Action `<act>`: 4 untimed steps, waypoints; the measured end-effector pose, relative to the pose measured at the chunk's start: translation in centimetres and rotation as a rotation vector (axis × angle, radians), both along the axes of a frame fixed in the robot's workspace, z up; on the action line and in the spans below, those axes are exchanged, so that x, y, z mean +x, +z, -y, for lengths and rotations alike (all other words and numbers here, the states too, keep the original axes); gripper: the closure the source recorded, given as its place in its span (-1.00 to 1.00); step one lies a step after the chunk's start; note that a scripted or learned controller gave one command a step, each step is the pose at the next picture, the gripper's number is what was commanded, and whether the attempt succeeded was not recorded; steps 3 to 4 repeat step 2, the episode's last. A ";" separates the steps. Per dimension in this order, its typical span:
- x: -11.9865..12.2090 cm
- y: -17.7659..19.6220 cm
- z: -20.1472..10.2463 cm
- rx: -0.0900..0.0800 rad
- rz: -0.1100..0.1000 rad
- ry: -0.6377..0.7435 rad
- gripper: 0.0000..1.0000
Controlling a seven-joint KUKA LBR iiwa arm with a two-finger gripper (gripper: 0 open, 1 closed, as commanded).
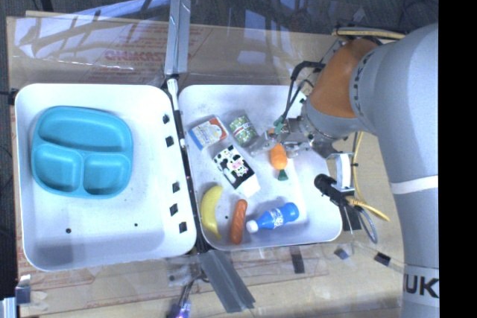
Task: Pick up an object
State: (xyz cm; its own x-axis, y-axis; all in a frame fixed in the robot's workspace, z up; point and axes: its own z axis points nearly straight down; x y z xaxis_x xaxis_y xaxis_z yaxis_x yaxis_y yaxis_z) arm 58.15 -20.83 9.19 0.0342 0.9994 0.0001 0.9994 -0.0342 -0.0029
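Camera view puts the end effector (287,132) low in the right bin (195,97), with the carrot (278,159) just below it — long axis running away from the wrist — though whether its jaws are parted I cannot tell. Farther out lie the green can (242,128), the patterned box (235,166), then the blue bottle (274,217) and banana (211,209).

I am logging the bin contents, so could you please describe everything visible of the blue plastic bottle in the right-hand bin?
The blue plastic bottle lies on its side near the front edge of the right white bin, slanting slightly. Its body is bright blue with a pale mark on it, and a white cap end points left, towards the reddish-orange sausage-shaped item, which it nearly meets or touches. It rests on the bin floor. The gripper is farther back, over the small orange carrot-like piece, well apart from the bottle.
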 end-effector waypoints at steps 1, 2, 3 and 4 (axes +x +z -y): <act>0.0 1.0 -0.1 0.001 -0.003 0.004 1.00; -4.9 10.7 -0.7 0.000 0.002 0.184 1.00; -4.9 10.7 -0.7 0.000 0.002 0.184 1.00; -4.9 10.7 -0.7 0.000 0.002 0.184 1.00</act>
